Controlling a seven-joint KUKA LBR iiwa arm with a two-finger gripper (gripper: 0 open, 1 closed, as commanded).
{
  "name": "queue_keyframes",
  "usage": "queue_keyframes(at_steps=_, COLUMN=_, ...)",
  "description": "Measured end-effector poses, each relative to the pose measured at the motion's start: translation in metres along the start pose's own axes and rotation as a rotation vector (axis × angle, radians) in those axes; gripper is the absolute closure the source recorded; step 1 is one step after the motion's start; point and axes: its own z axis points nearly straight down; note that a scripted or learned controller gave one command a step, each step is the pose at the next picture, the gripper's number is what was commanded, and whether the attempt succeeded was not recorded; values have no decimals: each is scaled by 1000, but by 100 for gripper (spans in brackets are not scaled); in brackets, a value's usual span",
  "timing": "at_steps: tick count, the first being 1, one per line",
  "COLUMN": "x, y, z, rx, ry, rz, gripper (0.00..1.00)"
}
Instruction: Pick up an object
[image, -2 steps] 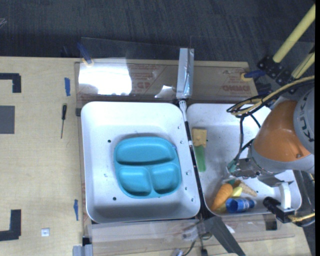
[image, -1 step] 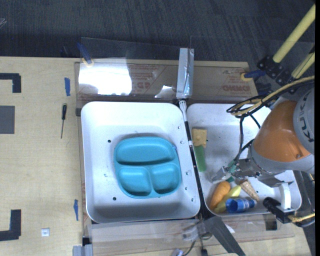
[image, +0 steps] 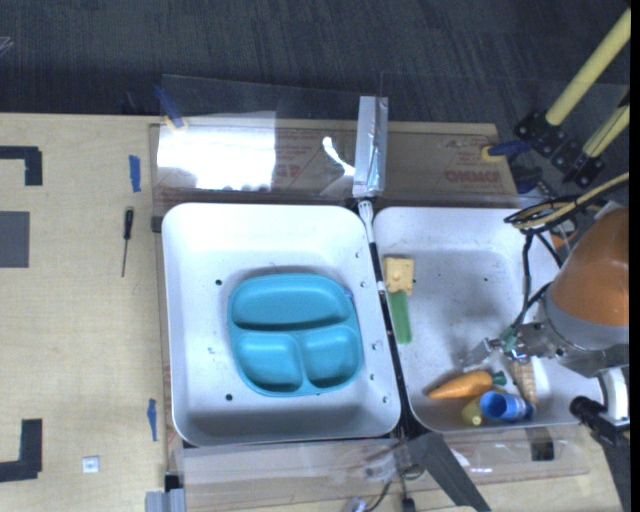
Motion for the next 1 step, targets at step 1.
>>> queue_keyframes(at_steps=1, x=24, y=28, z=-2, rx=5, ry=3, rz=37, gripper=0)
